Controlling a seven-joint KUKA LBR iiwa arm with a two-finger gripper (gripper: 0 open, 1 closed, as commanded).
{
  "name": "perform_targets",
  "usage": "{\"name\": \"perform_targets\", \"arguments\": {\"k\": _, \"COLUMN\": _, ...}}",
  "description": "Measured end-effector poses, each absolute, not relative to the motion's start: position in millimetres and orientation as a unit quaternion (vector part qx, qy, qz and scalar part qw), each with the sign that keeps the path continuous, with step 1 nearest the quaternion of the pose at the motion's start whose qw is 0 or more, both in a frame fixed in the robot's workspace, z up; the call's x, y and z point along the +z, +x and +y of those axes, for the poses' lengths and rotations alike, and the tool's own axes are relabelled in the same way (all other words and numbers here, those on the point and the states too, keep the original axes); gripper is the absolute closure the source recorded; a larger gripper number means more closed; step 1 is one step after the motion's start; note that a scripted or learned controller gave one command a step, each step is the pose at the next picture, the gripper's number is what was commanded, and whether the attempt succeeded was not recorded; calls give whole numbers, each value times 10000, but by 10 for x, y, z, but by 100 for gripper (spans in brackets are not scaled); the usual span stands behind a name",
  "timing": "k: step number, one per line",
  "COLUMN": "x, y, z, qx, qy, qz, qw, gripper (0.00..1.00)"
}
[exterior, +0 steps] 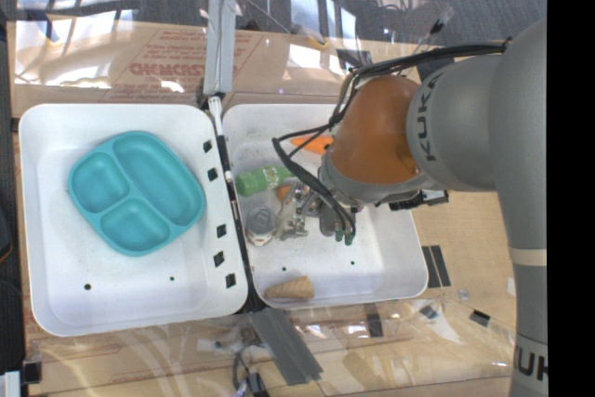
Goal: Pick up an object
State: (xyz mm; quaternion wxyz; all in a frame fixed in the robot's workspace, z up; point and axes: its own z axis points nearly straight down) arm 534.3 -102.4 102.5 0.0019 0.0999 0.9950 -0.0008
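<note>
Pincer (299, 217) grip unclear, low over green bottle (257, 180) in right bin (390, 279).

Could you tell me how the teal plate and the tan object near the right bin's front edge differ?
The plate is teal, the tan object is brownish. The plate is far larger and has three compartments; the tan object is small and cone-like. The plate lies in the left bin, the tan object in the right bin. Both rest untouched.

Grey KUKA-marked arm (483, 121), orange band, black cables
</note>
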Motion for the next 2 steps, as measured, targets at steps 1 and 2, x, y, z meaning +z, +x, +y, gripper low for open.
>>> {"name": "perform_targets", "arguments": {"k": 1, "x": 1932, "y": 5008, "z": -300, "qx": 8, "qy": 2442, "qz": 9697, "qw": 17, "gripper": 100}}
{"name": "perform_targets", "arguments": {"k": 2, "x": 1914, "y": 4769, "z": -263, "qx": 0, "qy": 2076, "qz": 9782, "qw": -12, "gripper": 100}}
